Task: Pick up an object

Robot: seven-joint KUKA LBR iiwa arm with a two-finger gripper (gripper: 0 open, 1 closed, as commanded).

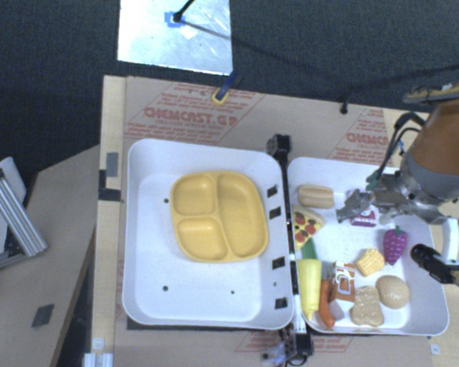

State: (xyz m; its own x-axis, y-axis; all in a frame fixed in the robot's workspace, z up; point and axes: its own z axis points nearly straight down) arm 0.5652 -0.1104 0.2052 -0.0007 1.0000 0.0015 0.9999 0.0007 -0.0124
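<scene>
**Inspector A:** We record the gripper (356, 206) low over the right bin (433, 313), near its upper middle. Beside its tip lies a small purple-and-white item (362, 221) (too small to identify). Whether the gripper is released or clenched, we cannot tell; we see nothing between its tips.

**Inspector B:** Agreed. Candidates in that bin: the bread roll (316, 196) to the gripper's left, the grapes (395, 245) below right, the cheese (370, 262), and the corn (308, 284) against the divider. The left bin (142, 235) carries a yellow tray (217, 216).

**Inspector A:** We judge the roll the best target: it lies apart from its neighbours.

**Inspector B:** We advise centring over it, spanning its short side, and descending straight. The lower pile is crowded and invites a miss.
</scene>
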